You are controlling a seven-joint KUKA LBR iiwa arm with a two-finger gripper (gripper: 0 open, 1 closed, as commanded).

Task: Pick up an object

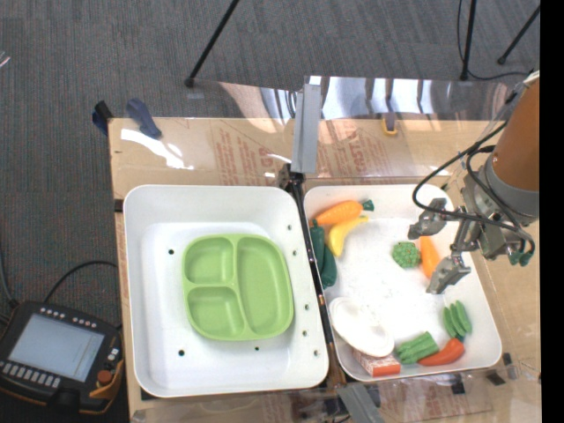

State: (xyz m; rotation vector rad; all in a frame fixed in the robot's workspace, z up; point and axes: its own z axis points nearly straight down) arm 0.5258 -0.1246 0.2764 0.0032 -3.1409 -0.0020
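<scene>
Grey carpet (106,33) stretching behind and to the left, with stand legs (216,33) crossing it at the top. Sitting on it, a table (203,152) bearing two white bins side by side. Lying in the left bin (145,218), a green tray (238,286) with three compartments, near the middle. Resting off the table's lower left corner, a dark pendant (57,351) with a screen. Holding a scatter of toy food, the right bin (485,307): a carrot (339,211) and a banana (344,232) lying together near the upper left, a dark green piece (322,256) running along the left wall just below them, a white piece (361,326) near the lower left, a green block (414,348) and a red pepper (445,352) touching at the bottom, pea pods (456,318) just above the pepper. Lying near the bin's middle right, broccoli (405,255) touching a small orange piece (428,256). Reaching in from the right, the arm (520,157) with its orange band. Hanging over the right bin, the pincer (438,252), spread wide, gripping nothing, one finger (425,225) above the broccoli and the other just below the orange piece, so the orange piece is lying between them.
</scene>
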